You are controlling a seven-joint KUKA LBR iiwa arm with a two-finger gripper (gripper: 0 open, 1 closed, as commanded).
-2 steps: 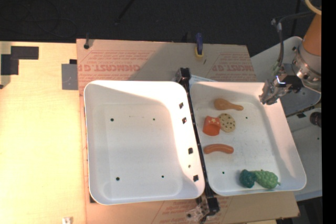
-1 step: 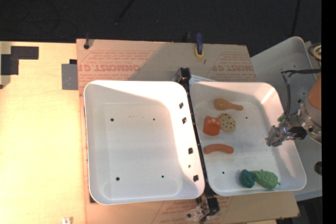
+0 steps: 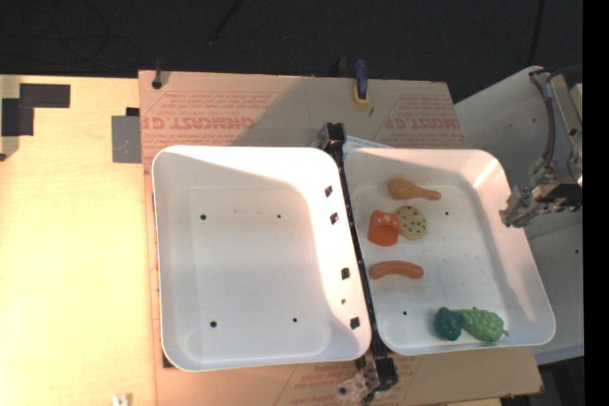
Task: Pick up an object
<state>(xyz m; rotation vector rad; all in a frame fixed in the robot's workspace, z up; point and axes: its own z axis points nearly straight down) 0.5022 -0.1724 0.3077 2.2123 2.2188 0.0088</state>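
Since nothing was yet held, gripper [image 3: 525, 212]: beside the right bin [image 3: 514, 247]; jaw opening could not be told
Best target: sausage [image 3: 396, 270]; isolated; straddle its narrow width

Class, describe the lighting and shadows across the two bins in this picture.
Camera view: the left bin carries a broad soft shadow over its lower floor; the right bin is evenly bright, its toys casting faint shadows; the background above the bench is dark; the claw looks slightly blurred.

The gripper [image 3: 521, 210] is too small and blurred to read.
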